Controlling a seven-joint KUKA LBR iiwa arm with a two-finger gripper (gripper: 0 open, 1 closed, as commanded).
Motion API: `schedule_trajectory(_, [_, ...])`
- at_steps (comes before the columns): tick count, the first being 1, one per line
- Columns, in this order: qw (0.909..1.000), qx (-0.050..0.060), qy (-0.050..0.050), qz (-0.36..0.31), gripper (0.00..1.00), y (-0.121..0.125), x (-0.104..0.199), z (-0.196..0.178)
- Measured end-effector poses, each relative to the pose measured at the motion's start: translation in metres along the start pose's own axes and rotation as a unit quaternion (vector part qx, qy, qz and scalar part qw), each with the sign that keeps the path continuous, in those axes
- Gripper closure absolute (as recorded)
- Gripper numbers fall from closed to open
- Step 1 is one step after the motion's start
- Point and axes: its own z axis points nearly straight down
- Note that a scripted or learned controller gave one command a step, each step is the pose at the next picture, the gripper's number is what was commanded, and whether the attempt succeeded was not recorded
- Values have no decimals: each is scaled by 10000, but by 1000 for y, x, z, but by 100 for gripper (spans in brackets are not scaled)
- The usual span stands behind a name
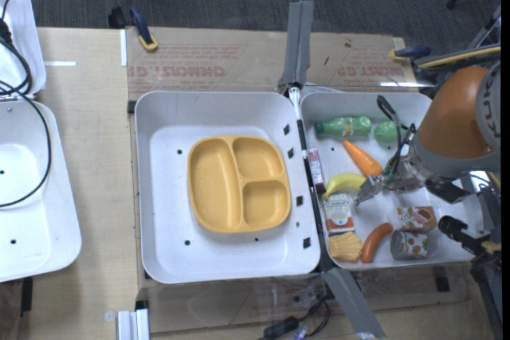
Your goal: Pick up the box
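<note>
Camera view: box (339,213) flat in right bin (414,101), near its left wall, just under banana (344,183), just above cracker (345,247). Sausage (375,241) to its right, carrot (363,158) and green bottle (343,126) farther up. Pincer (368,190) low over bin beside banana, fingers slightly parted, gripping nothing. Yellow tray (239,183) in left bin (159,171) on worktop (103,68).

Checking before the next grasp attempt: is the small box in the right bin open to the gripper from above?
Probably yes. The box lies flat and uncovered just below the gripper, though the banana and cracker crowd its ends.
</note>
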Motion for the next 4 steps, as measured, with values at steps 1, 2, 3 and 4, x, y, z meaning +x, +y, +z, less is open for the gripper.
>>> schedule_trajectory(1, [9984, -17, -22, -560, 0, -37, 43, -1])
schedule_trajectory(2, [9987, -13, -16, -501, 0, 6, 38, -208])
schedule_trajectory(3, [9988, 0, 0, 499, 0, -44, 26, -57])
schedule_trajectory(4, [9980, -48, -24, 629, 0, -45, 11, -2])
